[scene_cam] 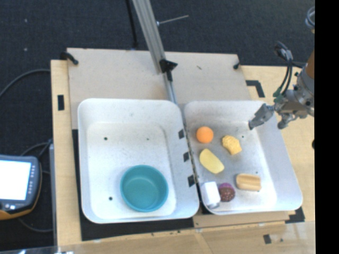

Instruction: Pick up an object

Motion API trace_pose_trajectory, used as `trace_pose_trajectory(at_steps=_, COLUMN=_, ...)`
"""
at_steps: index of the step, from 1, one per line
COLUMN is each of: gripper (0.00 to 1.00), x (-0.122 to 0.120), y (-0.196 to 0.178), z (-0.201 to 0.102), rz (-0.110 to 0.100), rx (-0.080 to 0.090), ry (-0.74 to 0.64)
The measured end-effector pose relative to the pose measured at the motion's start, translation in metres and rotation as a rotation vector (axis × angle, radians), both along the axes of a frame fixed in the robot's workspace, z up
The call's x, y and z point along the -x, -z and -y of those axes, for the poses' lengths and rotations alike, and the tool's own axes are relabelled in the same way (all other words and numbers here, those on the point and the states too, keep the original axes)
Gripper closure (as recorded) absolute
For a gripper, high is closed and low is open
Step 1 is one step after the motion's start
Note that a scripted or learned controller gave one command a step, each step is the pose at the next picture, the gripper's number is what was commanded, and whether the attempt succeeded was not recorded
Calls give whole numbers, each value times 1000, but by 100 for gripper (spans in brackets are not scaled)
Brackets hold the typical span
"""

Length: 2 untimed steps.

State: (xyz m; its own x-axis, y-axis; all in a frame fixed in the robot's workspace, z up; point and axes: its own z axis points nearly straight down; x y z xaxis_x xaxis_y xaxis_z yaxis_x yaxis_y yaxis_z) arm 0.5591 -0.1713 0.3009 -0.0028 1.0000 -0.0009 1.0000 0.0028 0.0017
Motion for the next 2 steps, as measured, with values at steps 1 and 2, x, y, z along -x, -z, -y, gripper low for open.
trace_pose_trajectory(at_steps=1, gripper=0, x=0, y=0, z=0, rz=0, rx=0, ry=1)
trace_pose_trajectory(at_steps=2, gripper=0, x=-6, y=44, z=-1, rz=-5, rx=0, ry=3)
